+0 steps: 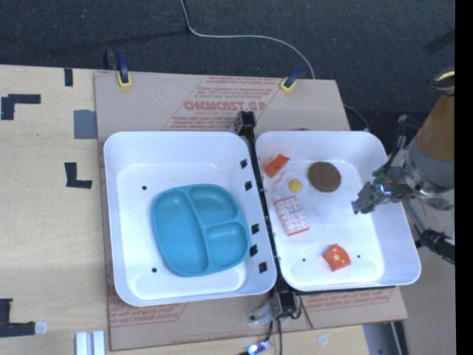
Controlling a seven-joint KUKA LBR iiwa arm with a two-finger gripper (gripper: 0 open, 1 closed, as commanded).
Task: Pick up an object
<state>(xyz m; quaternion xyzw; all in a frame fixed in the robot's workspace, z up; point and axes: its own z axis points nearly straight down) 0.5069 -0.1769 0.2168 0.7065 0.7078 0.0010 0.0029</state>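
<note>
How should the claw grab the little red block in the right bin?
Probably from straight above, pinching the red block across its two short sides. It sits alone near the front of the right bin, with bare floor all around, so the fingers have room. The claw hangs over the bin's right side, further back.

arm [436,143] cropped at right, gripper [367,200] blurred
</note>
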